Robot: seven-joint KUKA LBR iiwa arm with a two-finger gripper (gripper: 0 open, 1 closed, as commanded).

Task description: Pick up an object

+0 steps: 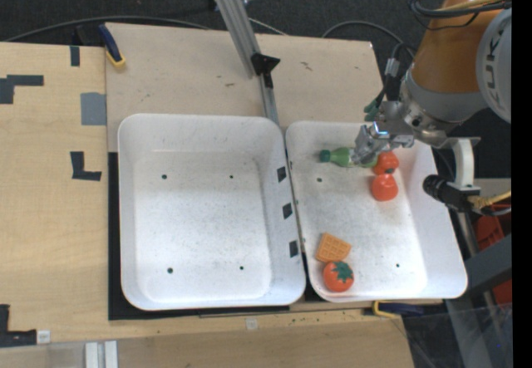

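My gripper (pixel 366 150) hangs low over the far part of the right bin (pixel 432 275). Its tip sits at the right end of a small green object (pixel 335 157), which lies on the bin floor. Just right of the gripper is a small orange-red object (pixel 386 164), and a rounder red one (pixel 383 188) lies directly in front of that. Near the bin's front edge are an orange waffle-like square (pixel 333 247) and a red tomato with a green top (pixel 338 276).
The left bin (pixel 133 192) stands alongside, sharing a raised rim with black clips (pixel 287 210). A slanted metal pole (pixel 237 13) crosses behind the bins. The arm's orange and grey body (pixel 457 42) looms over the right bin's far right corner.
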